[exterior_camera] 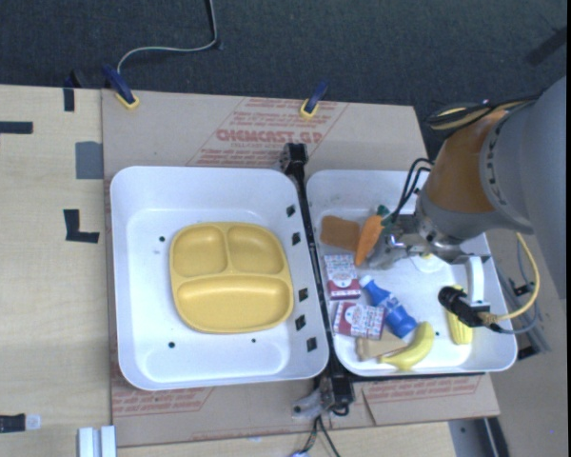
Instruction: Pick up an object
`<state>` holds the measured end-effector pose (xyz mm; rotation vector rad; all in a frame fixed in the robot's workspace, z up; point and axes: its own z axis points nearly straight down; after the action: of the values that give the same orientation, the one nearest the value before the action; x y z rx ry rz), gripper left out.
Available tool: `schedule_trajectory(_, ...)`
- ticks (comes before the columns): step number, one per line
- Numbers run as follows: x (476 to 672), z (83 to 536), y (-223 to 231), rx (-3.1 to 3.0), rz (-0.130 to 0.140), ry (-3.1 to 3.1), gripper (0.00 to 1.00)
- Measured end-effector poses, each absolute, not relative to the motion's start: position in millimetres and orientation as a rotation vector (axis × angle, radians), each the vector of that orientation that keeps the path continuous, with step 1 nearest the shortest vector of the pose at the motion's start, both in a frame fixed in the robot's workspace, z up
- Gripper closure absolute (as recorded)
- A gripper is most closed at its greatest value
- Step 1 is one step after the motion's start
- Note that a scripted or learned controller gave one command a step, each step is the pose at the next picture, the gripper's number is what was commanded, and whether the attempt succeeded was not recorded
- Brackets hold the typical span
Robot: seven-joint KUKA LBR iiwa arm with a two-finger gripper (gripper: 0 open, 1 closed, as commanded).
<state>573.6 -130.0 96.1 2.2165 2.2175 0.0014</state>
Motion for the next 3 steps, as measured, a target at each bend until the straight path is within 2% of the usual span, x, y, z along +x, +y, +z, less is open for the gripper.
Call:
schedule_trajectory(1,620.0,86,-95,2.217,0.003,2.222,0.0)
schedule_trajectory(2,667.6,84,-96,2.222,-0.005,2.225,0.0)
schedule_trajectory(3,667.6,84,-95,2.221,-0.006,2.223,0.0)
